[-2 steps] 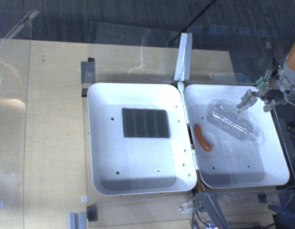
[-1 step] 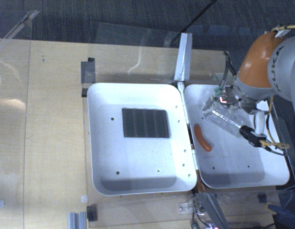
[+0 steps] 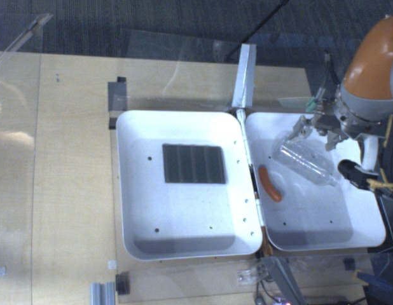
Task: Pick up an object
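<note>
A clear plastic bottle (image 3: 306,161) lies on its side in the right bin (image 3: 324,234), slanting from upper left to lower right. An orange sausage-shaped object (image 3: 270,183) lies near that bin's left wall. My gripper (image 3: 316,136) hangs over the upper part of the right bin, just above the bottle's upper end. Its fingers (image 3: 301,130) are spread apart and open, with nothing held between them. A dark grey ribbed rectangular pad (image 3: 194,164) lies flat in the middle of the left bin (image 3: 184,240).
A metal post (image 3: 245,75) stands at the back, between the two bins. The wooden bench (image 3: 56,170) stretches out to the left of the bins. The arm's orange band (image 3: 374,62) is at the right edge.
</note>
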You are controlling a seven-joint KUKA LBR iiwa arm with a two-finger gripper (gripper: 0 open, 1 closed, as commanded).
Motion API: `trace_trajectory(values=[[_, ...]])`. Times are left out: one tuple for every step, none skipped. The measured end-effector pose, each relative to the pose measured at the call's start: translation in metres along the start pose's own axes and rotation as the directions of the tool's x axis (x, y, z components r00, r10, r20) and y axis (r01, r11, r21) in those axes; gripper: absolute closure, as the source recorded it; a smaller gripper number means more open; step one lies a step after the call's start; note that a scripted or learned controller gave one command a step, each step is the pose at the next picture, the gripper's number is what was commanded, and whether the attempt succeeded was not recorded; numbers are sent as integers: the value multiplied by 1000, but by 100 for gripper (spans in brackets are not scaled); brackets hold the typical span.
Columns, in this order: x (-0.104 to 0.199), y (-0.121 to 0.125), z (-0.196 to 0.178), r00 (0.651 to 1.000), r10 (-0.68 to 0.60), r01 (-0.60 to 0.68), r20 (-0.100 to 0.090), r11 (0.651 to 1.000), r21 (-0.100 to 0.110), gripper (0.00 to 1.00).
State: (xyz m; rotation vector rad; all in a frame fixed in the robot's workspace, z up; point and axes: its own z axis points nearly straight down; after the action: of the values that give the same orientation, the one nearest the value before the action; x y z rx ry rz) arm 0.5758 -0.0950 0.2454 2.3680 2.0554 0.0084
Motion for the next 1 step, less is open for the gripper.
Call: trace_trajectory(values=[[-9, -40, 113, 998, -67, 67, -1, 998, 6, 0]])
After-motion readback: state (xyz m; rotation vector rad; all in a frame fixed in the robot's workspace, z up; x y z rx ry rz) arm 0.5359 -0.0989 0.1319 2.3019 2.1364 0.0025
